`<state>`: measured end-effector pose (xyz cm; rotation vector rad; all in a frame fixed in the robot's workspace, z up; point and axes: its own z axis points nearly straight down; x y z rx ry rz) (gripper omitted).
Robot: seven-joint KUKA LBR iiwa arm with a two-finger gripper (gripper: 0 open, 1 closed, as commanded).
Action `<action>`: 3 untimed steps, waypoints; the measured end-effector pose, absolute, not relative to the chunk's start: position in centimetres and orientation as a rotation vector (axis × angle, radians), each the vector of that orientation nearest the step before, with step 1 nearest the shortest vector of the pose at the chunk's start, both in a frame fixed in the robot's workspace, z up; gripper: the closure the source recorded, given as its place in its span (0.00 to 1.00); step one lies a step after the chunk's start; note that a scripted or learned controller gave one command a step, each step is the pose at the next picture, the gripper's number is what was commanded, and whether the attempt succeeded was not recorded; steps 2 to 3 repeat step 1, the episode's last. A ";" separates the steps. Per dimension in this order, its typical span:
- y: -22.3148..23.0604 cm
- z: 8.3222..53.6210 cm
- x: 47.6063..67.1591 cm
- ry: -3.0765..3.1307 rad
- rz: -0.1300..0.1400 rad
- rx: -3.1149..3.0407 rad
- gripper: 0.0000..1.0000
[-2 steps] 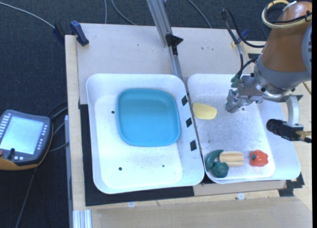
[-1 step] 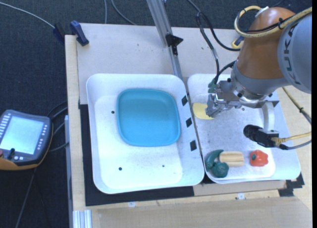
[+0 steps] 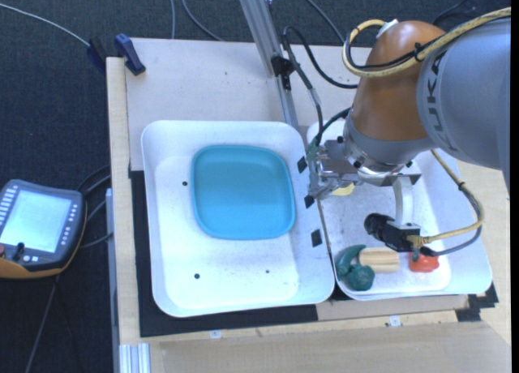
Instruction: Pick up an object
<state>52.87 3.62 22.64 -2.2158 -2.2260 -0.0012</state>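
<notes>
My gripper (image 3: 323,175) hangs low over the left edge of the right bin (image 3: 459,216), close to the wall between the two bins. The bulky wrist above hides much of that bin. A small pale yellow thing (image 3: 345,190) peeks out just beside the gripper; whether it is touched cannot be made out. At the right bin's front lie a dark green object (image 3: 355,267), a short wooden cylinder (image 3: 379,259) and a small red-orange object (image 3: 422,263). A square light blue plate (image 3: 242,191) lies flat in the left bin (image 3: 166,217).
A slanted aluminium pole (image 3: 261,23) rises behind the bins. A blue clamp (image 3: 130,53) sits at the bench's back left corner. A control pendant (image 3: 36,227) lies on the floor to the left, among cables.
</notes>
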 end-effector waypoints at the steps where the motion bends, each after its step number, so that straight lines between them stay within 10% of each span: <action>1: 8.1 23.2 53.4 -2.226 -0.002 -2.216 1.00; 3: 8.1 23.2 53.4 -2.226 -0.002 -2.216 1.00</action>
